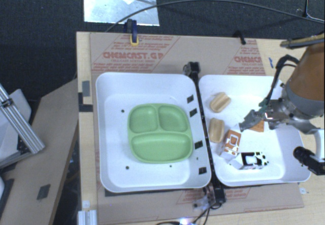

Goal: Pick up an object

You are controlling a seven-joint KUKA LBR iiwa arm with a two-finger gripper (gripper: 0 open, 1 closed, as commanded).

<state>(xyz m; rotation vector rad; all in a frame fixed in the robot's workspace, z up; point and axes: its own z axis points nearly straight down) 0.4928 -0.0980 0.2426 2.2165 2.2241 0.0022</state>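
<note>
My gripper point(260, 119) hangs low over the right bin point(284, 173), near its middle. Just under it lies a small orange-brown piece point(258, 127), partly covered by the gripper. To its left are two tan bread-like pieces, one point(220, 101) at the back and one point(216, 130) closer to the front. An orange and white carton point(231, 142) lies in front of them, and a black and white object point(252, 160) sits near the bin's front wall. Nothing is visibly lifted off the bin floor.
The left bin point(109, 132) holds a green divided plate point(160, 132). A black-clipped divider point(199, 117) separates the bins. The arm's orange and grey body point(310, 82) fills the right side above the right bin. Cardboard point(152, 51) lies under both bins.
</note>
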